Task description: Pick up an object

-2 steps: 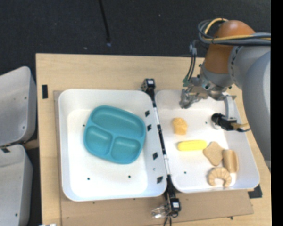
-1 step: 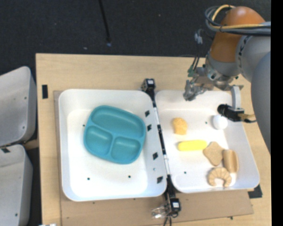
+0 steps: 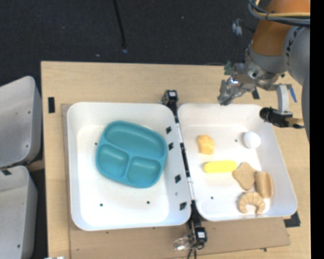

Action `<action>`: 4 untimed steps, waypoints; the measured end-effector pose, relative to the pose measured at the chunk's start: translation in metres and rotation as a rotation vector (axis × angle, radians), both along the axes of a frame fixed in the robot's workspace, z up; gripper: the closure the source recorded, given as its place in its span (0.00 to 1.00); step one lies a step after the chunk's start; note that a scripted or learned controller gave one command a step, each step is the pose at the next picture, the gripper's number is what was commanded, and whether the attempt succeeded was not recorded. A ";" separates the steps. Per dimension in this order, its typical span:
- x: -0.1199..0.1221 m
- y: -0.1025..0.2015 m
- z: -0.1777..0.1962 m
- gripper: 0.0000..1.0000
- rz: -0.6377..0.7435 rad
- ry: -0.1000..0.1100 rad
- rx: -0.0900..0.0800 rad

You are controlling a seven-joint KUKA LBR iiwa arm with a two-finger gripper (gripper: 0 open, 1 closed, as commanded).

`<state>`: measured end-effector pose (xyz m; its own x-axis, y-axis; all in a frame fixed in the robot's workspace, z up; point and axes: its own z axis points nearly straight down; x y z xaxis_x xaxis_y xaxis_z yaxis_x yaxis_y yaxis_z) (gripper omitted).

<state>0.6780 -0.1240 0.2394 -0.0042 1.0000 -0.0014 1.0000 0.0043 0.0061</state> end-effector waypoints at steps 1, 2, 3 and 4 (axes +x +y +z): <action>-0.020 0.045 0.009 1.00 0.001 0.005 0.002; -0.037 0.105 0.006 1.00 0.002 0.007 0.002; -0.045 0.154 0.013 1.00 0.003 0.007 0.003; -0.071 0.199 0.004 1.00 0.001 0.008 0.001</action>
